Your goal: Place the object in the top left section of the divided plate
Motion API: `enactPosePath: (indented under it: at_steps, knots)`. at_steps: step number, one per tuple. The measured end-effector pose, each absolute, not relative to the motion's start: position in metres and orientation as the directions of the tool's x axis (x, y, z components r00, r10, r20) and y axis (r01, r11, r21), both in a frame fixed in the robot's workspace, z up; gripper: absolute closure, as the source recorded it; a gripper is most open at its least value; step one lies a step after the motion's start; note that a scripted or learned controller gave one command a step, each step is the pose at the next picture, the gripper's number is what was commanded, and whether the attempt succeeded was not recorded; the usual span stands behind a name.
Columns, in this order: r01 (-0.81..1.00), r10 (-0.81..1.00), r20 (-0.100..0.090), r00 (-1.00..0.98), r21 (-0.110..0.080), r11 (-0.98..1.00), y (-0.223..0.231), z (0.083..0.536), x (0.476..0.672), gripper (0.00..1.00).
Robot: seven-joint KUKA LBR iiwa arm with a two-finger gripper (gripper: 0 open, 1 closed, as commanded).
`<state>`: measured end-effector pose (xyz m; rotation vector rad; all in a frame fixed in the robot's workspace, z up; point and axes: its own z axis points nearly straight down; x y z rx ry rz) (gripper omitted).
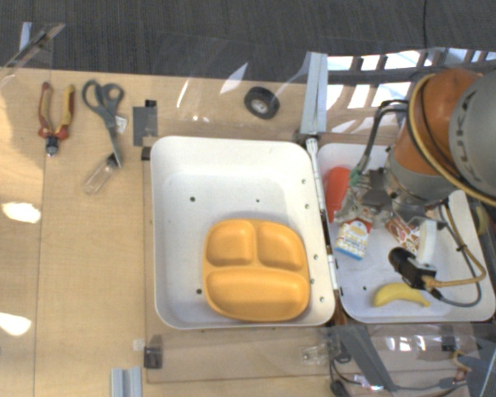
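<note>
The hand [379, 198] is being held low over the right bin [471, 308], amid crowded items; whether it is apart or together cannot be told. Just beside it a small carton [352, 238] and a red object [337, 187] are lying, a banana [400, 295] nearer the front. Nothing is being seen gripped, so a missed or double pick is being risked. The divided plate [256, 269] is sitting well to its left.

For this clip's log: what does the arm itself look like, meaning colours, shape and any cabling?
The arm is bulky and rounded, with a grey shell and a broad orange band above the wrist. Black and yellowish cables loop around the orange section and trail down over the right bin. The gripper end is a cluttered metallic assembly with wiring; its finer details are too small to tell.
</note>
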<state>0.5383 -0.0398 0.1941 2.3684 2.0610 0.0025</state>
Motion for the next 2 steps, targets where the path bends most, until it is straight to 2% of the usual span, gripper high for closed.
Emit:
enactPosePath:
  at_steps: [1,2]
  knots:
    - [0.999,0.999,0.001,0.048,0.006,-0.048,0.039,0.26,0.533,1.0]
    - [0.935,0.935,0.0,-0.356,0.003,0.356,0.076,0.207,0.507,1.0]
